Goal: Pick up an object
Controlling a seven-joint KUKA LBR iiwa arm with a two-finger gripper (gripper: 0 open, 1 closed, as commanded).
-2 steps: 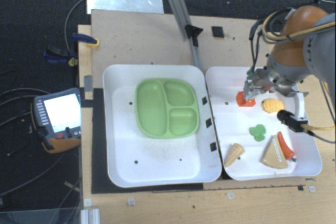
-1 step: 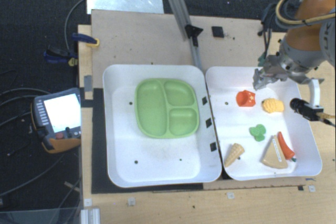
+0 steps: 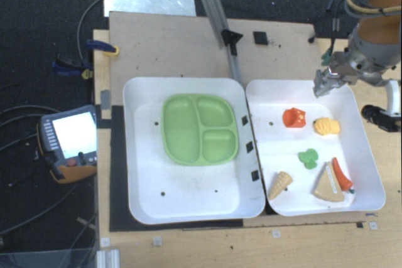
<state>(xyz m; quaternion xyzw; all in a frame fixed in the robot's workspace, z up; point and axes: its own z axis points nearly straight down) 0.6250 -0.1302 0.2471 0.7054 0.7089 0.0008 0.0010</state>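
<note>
From the camera view above the bench, two white bins sit side by side: the left bin [image 3: 141, 198] carries a green divided plate [image 3: 201, 129], and the right bin [image 3: 370, 198] holds the loose pieces. These are a red piece [image 3: 293, 117] near the middle, a yellow piece [image 3: 326, 127] just beside it, a small green piece [image 3: 308, 158] below them, a cone-shaped piece [image 3: 280, 184] toward the near-left corner, and a tan wedge [image 3: 328, 186] touching a thin red strip [image 3: 342, 174] at the near-right. The gripper [image 3: 325, 84] hangs over the far edge of the right bin, above and apart from the red and yellow pieces, with nothing visibly in it; whether it is released or clenched I cannot tell from this slant. My reading is that the task stands at the approach step: no object is picked, and all pieces lie flat in the bin. The red or the yellow piece looks the nearest candidate. The next move would call for shifting the gripper inward over one piece and centring on it, then descending straight, keeping off the neighbour so it is not nudged aside.
</note>
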